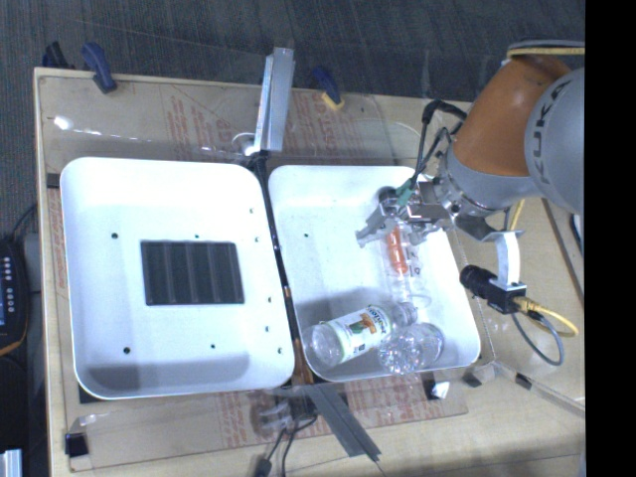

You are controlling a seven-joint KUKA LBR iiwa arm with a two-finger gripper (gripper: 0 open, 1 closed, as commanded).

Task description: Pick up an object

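My gripper (391, 219) hangs over the upper right part of the right bin (318, 266). Directly beneath it is a clear plastic bottle with an orange label (398, 261), lying lengthwise and running toward the bin's front; whether the gripper touches it I cannot tell. Near the front wall lies a clear bottle with a green and yellow label (353, 334) on its side. A crumpled clear bottle (411, 346) rests beside it in the front right corner. A dark grey ribbed rectangular block (192, 272) lies flat in the middle of the left bin (99, 207).
The two bins meet at a dark divider (277, 266). A grey metal bar (273, 97) stands behind them, and blue clamps (99, 68) hold the board's back edge. A yellow cable (547, 316) loops to the right of the right bin.
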